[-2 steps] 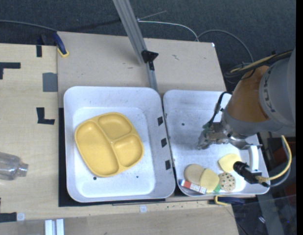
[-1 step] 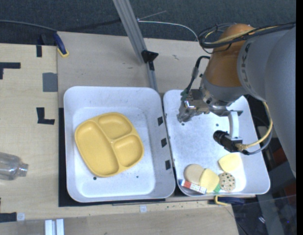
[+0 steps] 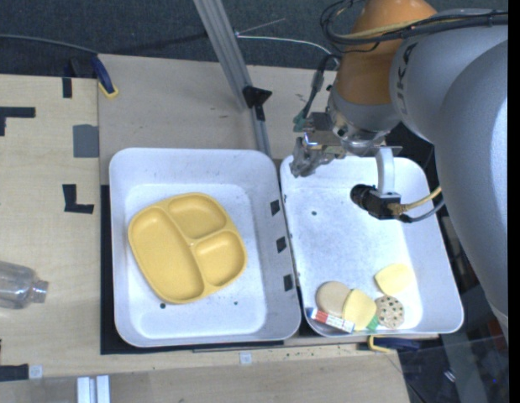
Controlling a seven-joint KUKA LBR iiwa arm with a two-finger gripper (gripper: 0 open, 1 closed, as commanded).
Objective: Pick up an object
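The pickable bits, a cookie (image 3: pixel 391 311), a yellow piece (image 3: pixel 394 279) and a tan round (image 3: pixel 332 295), crowd the right bin (image 3: pixel 344 225) at its five o'clock corner, bunched against the rim; the yellow tray (image 3: pixel 186 246) fills the left bin (image 3: pixel 192 162); the gripper (image 3: pixel 308 156) hovers at the right bin's eleven o'clock, well apart from them, carrying nothing; spread or pressed together, I cannot tell; the arm (image 3: pixel 461 82) leans in from three o'clock.

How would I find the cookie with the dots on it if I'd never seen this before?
Look at the right white bin, the one under the grey arm. Go to its near corner, where a few small food toys sit in a clump. The cookie is the round tan one at the right end, speckled with dark spots, unlike its plain yellow and beige neighbours.
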